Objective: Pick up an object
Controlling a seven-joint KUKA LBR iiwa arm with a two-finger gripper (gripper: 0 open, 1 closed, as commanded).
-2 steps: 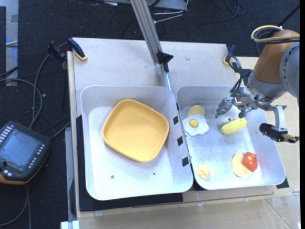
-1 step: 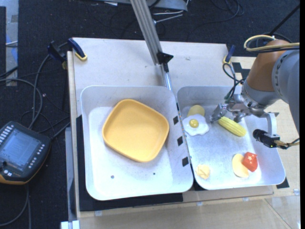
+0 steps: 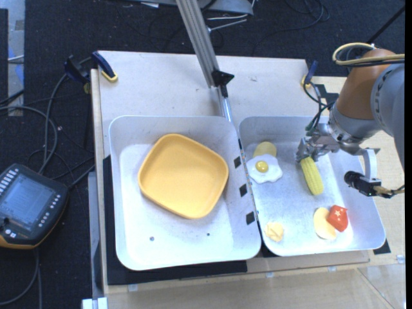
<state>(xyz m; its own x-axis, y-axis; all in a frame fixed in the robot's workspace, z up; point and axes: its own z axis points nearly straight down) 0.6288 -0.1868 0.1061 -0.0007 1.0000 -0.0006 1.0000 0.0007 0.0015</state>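
In the right bin (image 3: 360, 237) lie a yellow corn cob (image 3: 312, 176), a fried egg (image 3: 265, 170) with a yellow round piece (image 3: 264, 149) behind it, a small pale yellow lump (image 3: 275, 232) and a red tomato-like piece on a yellow slice (image 3: 331, 221). My gripper (image 3: 308, 152) hangs right over the far end of the corn cob, touching or just above it. The left bin (image 3: 129, 237) bears a yellow square plate (image 3: 183, 174).
A slanted metal pole (image 3: 199, 34) runs from the top centre down to the seam between the bins. Clamps sit at the bench's back corners. A teach pendant (image 3: 26, 205) lies on the floor at left. The arm enters from the right.
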